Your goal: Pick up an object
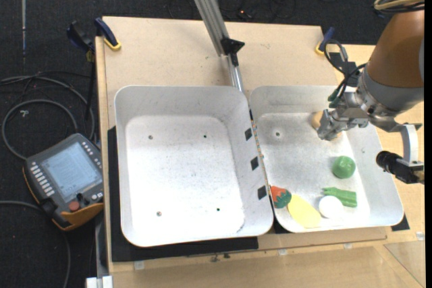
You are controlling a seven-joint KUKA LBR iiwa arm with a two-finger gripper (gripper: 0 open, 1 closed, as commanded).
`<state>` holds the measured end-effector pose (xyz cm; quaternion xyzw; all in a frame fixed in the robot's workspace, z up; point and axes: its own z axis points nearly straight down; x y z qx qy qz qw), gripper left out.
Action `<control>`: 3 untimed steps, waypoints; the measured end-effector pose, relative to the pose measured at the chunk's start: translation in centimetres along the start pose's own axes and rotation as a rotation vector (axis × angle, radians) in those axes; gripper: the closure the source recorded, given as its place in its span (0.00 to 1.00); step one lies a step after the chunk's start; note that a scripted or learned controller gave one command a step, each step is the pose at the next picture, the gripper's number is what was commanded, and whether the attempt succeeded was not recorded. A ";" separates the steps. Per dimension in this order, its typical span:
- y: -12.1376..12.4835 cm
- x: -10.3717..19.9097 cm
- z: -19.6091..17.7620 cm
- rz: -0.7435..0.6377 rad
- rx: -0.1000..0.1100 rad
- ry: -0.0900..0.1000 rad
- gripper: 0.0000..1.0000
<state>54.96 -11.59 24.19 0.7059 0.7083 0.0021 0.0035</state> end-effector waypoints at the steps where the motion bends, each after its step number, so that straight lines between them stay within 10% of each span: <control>1: 0.1 0.0 -2.2 0.001 0.004 0.001 1.00; 3: 3.2 10.9 -0.8 -0.003 0.008 0.003 1.00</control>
